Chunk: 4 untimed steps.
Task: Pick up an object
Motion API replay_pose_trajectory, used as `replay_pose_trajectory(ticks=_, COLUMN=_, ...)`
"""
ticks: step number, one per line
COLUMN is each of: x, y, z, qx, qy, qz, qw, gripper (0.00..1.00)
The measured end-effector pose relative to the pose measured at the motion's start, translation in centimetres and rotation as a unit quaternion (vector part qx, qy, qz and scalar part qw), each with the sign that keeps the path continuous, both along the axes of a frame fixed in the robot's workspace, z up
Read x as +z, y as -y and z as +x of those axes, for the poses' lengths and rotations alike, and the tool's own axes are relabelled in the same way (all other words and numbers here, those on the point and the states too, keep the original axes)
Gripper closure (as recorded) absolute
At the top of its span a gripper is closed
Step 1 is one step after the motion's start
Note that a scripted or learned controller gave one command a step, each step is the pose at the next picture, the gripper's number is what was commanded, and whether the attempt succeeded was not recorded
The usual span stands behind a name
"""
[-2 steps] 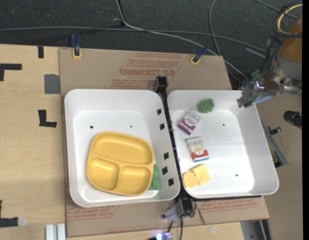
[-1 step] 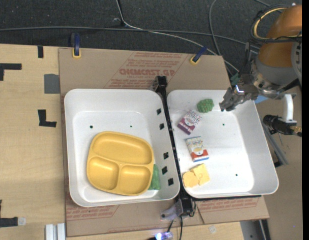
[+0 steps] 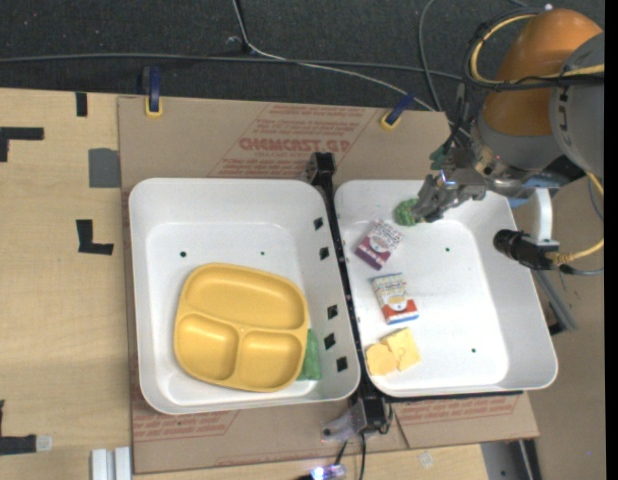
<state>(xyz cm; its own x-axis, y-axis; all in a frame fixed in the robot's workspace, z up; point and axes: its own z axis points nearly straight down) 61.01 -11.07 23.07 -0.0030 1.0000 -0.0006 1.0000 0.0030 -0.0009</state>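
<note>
My gripper (image 3: 430,204) hangs over the far left part of the right bin (image 3: 509,368), reaching in from the right. A small green object (image 3: 405,212) lies at its tip, touching or nearly touching it; whether it is gripped is unclear. Nearer the camera in the same bin lie a purple and white packet (image 3: 377,243), a small white carton with red and blue print (image 3: 394,298) and a yellow block (image 3: 393,353).
The left bin (image 3: 159,218) holds a yellow divided plate (image 3: 239,326) with a green item (image 3: 311,356) wedged against its right side. A black divider (image 3: 334,258) runs between the bins. Cables hang over the arm's orange band (image 3: 539,68).
</note>
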Motion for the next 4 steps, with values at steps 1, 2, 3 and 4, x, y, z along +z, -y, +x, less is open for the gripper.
replay_pose_trajectory(ticks=1, x=-0.8, y=-6.0, z=-0.3, qx=0.000, qy=0.000, qz=0.0001, qw=1.0000, gripper=1.00)
replay_pose_trajectory(ticks=2, x=-0.8, y=-10.2, z=-0.3, qx=0.000, qy=-0.001, qz=0.0004, qw=1.0000, gripper=1.00)
replay_pose_trajectory(ticks=3, x=-0.7, y=-15.1, z=-1.4, qx=0.002, qy=-0.001, qz=0.0007, qw=1.0000, gripper=1.00)
replay_pose_trajectory(ticks=4, x=-1.4, y=-20.0, z=-0.6, qx=0.001, qy=0.000, qz=0.0001, qw=1.0000, gripper=1.00)
